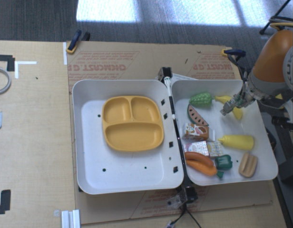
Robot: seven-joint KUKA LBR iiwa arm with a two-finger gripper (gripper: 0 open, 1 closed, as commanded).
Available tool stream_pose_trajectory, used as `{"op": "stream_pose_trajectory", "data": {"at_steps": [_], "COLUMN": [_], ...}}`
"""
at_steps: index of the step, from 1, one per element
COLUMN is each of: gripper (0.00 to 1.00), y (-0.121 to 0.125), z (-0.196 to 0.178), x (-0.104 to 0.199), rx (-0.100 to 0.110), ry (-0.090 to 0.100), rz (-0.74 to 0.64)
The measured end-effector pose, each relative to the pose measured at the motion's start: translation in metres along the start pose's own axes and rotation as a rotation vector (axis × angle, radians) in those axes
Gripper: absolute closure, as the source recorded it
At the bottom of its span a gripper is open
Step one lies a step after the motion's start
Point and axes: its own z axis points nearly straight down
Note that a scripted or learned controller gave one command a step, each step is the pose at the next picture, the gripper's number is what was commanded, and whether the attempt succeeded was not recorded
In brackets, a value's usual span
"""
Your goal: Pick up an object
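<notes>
My gripper (230, 107) hangs low over the far part of the right bin (265, 141), reaching in from the right under the orange-banded wrist (275, 56). It sits right over a yellow banana (238, 113), whose ends stick out on either side of it. Whether the banana is held is unclear. To the gripper's left lie a green bunch of grapes (201, 99) and a watermelon slice (196, 115). Nearer the front are a yellow mustard bottle (238, 141), a snack box (196, 132), an orange carrot (200, 163), a green pepper (223, 162) and a hot dog bun (248, 165).
The left bin (89, 165) holds a yellow divided plate (133, 123). A raised divider with black clips (171, 122) separates the two bins. Cardboard (103, 63) lies under both, with a blue-yellow clamp (74, 41) at its far left corner.
</notes>
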Motion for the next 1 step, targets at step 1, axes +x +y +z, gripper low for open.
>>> {"op": "stream_pose_trajectory", "data": {"at_steps": [1], "gripper": [1.00], "y": [0.0155], "z": [-0.0988], "x": [0.0475], "rx": [0.003], "ry": [0.000], "rz": [-0.233]}}
